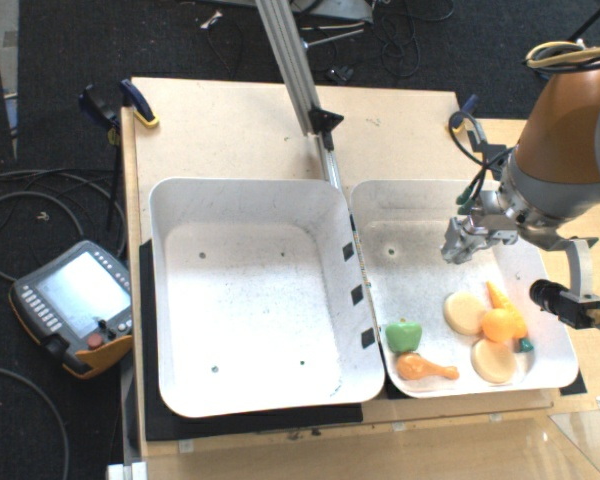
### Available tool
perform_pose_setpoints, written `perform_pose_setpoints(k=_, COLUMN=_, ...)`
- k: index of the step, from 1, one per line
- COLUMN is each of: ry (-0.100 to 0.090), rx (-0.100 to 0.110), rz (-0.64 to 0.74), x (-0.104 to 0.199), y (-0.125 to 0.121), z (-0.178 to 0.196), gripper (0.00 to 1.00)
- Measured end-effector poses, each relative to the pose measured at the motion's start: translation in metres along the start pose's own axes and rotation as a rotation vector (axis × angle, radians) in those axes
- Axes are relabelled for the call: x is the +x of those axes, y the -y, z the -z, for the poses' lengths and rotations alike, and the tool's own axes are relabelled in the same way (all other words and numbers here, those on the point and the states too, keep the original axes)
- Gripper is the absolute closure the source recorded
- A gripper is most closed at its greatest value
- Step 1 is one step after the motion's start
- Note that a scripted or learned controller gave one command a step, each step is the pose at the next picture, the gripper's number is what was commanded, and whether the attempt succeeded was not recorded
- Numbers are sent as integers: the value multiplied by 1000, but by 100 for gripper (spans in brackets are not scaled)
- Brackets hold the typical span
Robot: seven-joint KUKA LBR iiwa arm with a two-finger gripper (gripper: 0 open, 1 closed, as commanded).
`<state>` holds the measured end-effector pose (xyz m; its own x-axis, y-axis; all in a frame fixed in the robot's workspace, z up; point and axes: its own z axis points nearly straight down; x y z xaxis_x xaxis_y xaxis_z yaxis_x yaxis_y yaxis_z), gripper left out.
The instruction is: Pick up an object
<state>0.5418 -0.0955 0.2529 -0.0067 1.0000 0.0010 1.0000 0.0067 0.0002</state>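
Camera view: hand (463, 244) above smooth white (plastic) bin (400, 218).

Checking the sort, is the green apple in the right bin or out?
In: the green apple lies inside the right bin, near its left wall.

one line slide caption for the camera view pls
Tool poised in the right bin, above toy foods clustered at its near end.

a pale wooden bench (230, 128) bears two white bins, left (180, 268) and right (410, 208), touching.
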Motion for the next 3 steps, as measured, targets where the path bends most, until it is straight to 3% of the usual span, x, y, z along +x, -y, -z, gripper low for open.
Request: perform_pose_setpoints(k=3, ry=-1, rx=2, rz=2, x=162, y=-16, z=-18, gripper=100)
